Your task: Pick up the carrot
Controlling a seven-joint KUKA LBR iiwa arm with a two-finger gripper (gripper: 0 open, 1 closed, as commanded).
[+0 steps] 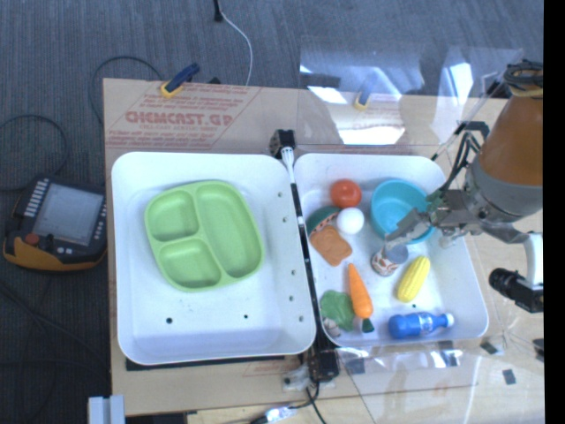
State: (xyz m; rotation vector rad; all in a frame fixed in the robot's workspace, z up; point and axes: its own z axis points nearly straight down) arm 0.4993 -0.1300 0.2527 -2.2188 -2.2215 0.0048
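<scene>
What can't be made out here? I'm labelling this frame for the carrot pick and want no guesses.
- Gripper, camera view: fingers blur against the blue bowl, so open or shut is unclear.
- Small item below the gripper: too small and partly covered to identify.
- Carrot: its lower end merges with a green item.

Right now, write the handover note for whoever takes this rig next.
Gripper: low over the right bin, at the blue bowl, with nothing visibly held; whether it is open or shut is unclear.
Carrot: lying in the right bin, between the green leafy toy and the corn, apart from the gripper.
Green divided plate: in the left bin.
Done: nothing visible yet.
Left: move to the carrot, grip it, lift it.
</scene>
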